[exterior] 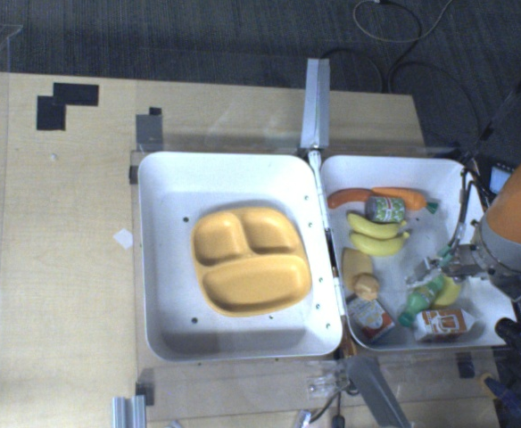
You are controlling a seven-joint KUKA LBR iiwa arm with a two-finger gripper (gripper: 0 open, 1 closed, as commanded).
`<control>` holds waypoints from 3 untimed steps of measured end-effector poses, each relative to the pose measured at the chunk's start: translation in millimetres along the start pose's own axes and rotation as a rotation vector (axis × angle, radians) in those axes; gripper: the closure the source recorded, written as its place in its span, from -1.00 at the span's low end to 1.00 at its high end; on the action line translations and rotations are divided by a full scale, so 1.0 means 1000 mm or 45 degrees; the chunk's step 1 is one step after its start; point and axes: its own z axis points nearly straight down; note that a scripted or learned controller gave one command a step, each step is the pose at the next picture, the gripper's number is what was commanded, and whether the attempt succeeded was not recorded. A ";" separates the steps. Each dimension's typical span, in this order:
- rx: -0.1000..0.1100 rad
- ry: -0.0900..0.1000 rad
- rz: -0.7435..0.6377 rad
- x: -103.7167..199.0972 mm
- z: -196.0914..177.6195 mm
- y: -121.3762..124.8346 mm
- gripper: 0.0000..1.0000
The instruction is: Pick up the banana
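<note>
Banana (pixel 377 236) lies in right bin (pixel 448 169), below can (pixel 384 209) and carrot (pixel 376 194) | my gripper (pixel 452 266) hovers near bottle (pixel 421 298), jaw state unreadable | advice: shift toward the divider, descend across banana's middle, clear of can.

Packed tight in the right-hand shallow white bin (pixel 394 169): yellow curved banana (pixel 377 235) hemmed in by a round green-and-red can (pixel 384 208) touching its upper edge and an orange carrot (pixel 376 196) just beyond. Pale yellow block (pixel 357 263) just below. Open floor to the banana's right, up to the two-finger metal gripper (pixel 442 266) above a green plastic bottle (pixel 421 300). Left bin taken up by a yellow compartment tray (pixel 252 259), bare rim strip around it.
</note>
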 end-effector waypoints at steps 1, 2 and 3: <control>-0.023 0.004 0.015 -0.033 0.029 0.037 -1.00; -0.037 -0.008 0.007 -0.034 0.017 0.040 1.00; -0.043 -0.010 -0.003 -0.033 0.005 0.043 1.00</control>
